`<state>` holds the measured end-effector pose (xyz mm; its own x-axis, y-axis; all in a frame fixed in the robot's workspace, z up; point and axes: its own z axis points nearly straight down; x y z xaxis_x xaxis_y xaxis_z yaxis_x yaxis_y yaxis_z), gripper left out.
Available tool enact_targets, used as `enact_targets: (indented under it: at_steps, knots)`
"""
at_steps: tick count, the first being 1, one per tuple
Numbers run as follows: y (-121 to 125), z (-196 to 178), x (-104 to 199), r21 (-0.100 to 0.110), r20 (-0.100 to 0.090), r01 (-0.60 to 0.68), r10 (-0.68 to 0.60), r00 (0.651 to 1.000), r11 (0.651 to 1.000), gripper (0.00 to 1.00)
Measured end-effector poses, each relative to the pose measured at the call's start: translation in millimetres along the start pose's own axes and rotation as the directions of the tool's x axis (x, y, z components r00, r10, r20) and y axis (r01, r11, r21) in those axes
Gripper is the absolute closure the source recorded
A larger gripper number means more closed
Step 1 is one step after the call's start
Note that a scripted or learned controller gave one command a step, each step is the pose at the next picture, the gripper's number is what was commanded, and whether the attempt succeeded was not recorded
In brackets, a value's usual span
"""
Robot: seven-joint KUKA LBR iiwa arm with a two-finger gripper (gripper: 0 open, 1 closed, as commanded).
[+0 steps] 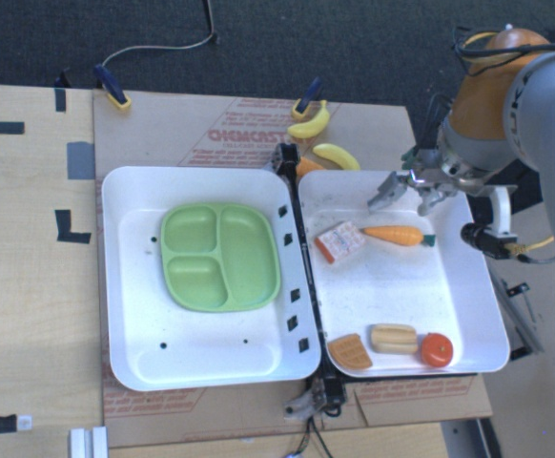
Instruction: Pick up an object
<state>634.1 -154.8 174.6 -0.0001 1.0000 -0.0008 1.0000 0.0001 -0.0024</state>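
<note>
Camera view: tool (409, 191) fingers apart above carrot (393, 236); cardboard (239, 136) reads "CHEMCAST".

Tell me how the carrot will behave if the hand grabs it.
The carrot looks like a rigid toy, so it probably won't flex. Its round, tapered body may roll or slip from a pinch near the tip. It lies flat in the right bin, apart from its neighbours.

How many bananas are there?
2. One banana lies on the cardboard behind the bins, and the other banana sits at the right bin's back edge. More may be hidden.
</note>
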Motion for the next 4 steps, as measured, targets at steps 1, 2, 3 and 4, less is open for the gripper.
enact_targets:
  at_steps: [1, 2, 3, 4]
  knots:
    - [1.4, 87.7, -15.6, -0.008, 0.002, 0.001, -0.001, 1.0, 1.0, 0.0]
    - [-33.0, 88.3, 28.5, -0.005, 0.0, 0.001, -0.001, 1.0, 1.0, 0.0]
    - [-71.1, 88.2, 36.5, -0.007, 0.001, 0.0, 0.0, 1.0, 1.0, 0.0]
    - [-35.7, 88.0, -8.1, -0.008, 0.001, 0.001, -0.001, 1.0, 1.0, 0.0]
